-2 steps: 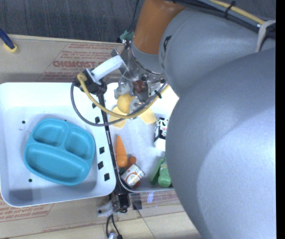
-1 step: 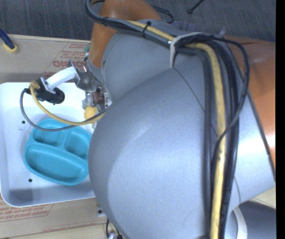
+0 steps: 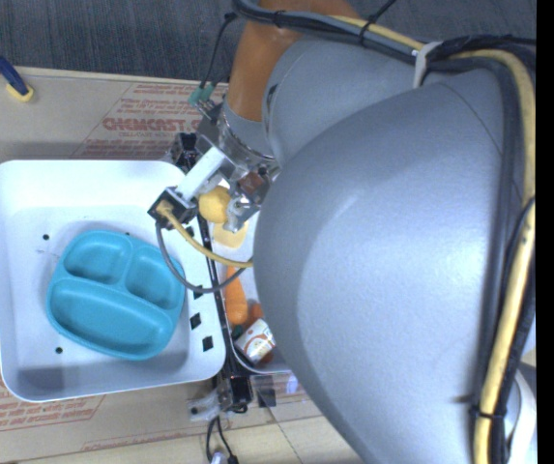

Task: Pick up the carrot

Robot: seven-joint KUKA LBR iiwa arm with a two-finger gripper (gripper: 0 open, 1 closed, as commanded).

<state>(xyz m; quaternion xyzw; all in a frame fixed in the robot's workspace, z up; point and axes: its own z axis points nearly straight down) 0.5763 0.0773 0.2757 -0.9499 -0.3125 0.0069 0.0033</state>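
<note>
From the camera view, the grey arm [image 3: 402,240] is reaching in from the right and covering most of the right side, its orange band [image 3: 257,61] showing near the top. The hand [image 3: 241,184] is hanging over the seam between the two bins, close to the far end of the right one. The arm's bulk is hiding it enough that I cannot tell whether it is open or closed. A pale yellow rounded thing [image 3: 216,204] is sitting just beside the hand on its left; whether the hand is touching it cannot be told.

The carrot [image 3: 237,305] is lying in the visible sliver of the right bin [image 3: 229,255], just right of the wall shared with the left bin, nearer the camera than the hand and apart from it. The arm is hiding much of it. Just below it a small white and orange item [image 3: 257,341] is lying, too cramped to name.

The left bin [image 3: 25,191] is holding a blue divided plate [image 3: 117,293], lying flat. Both bins are resting on printed cardboard [image 3: 83,104] covering the bench, and a small blue and yellow object [image 3: 11,77] is lying at the cardboard's far left corner.
</note>
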